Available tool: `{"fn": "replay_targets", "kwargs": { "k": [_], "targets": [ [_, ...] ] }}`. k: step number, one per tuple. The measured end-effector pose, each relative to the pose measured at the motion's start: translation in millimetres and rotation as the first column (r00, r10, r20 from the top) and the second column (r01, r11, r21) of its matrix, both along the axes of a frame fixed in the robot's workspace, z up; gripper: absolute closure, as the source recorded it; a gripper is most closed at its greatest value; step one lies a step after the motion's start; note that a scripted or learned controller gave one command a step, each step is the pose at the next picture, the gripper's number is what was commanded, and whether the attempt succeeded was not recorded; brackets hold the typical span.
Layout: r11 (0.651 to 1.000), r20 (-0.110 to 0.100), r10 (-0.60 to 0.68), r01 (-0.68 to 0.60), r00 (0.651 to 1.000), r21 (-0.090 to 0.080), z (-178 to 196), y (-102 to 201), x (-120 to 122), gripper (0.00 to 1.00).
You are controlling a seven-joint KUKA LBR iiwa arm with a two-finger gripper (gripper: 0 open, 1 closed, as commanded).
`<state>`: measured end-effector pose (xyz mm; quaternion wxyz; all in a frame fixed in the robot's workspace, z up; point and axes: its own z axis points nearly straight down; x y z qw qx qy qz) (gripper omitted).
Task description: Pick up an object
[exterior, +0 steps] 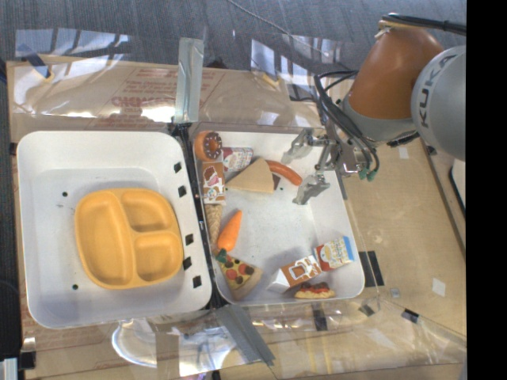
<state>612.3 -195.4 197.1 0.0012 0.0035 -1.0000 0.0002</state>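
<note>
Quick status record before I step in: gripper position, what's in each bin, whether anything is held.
gripper: over the right bin's far right part, fingers apart
held: nothing between the fingers
left bin: yellow divided plate
right bin: toy carrot, sausage, pizza slice, donut, two small cartons
nearest to gripper: sausage

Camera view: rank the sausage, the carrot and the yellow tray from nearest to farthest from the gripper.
From the gripper:
1. Sausage, just to its left in the right bin.
2. Carrot, lower left, same bin.
3. Yellow tray, in the left bin.
</note>
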Motion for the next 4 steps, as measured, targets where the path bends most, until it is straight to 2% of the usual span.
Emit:
{"fn": "replay_targets", "kwargs": {
  "k": [1,2,3,4],
  "targets": [
    [0.997,0.001,-0.082,0.082,0.997,0.000,-106.3,-12.0,27.7,0.00],
    [0.958,-0.001,-0.288,0.288,0.958,0.002,-106.1,75.5,24.1,0.00],
    [0.959,0.000,-0.283,0.283,0.959,0.001,-105.8,87.9,-54.5,0.00],
    [0.999,0.005,0.054,-0.054,0.999,-0.001,-20.5,17.5,-71.8,0.00]
  ]
}}
